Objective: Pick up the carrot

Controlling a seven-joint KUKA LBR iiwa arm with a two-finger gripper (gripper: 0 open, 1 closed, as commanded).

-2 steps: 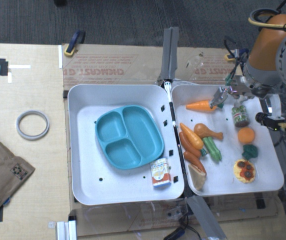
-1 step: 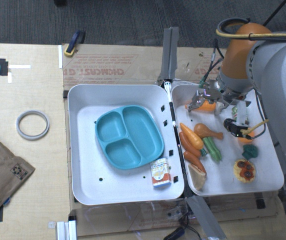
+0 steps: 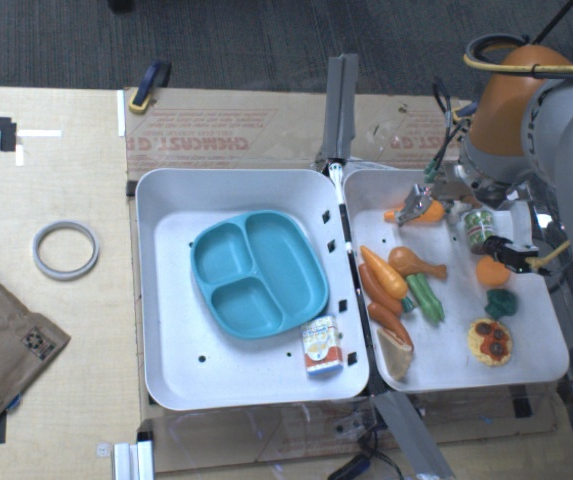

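I found the carrot at nine o'clock in the right bin, seemingly light, stiff, slick, best pinched mid-body, while my pincer hovered at eleven o'clock, its state unclear.

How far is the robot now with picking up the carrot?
Nothing looks finished yet. The carrot lies in the right bin, at its left side beside a hot dog. The gripper is at the bin's far end over an orange piece, apart from the carrot. Reaching, gripping and lifting the carrot are left.
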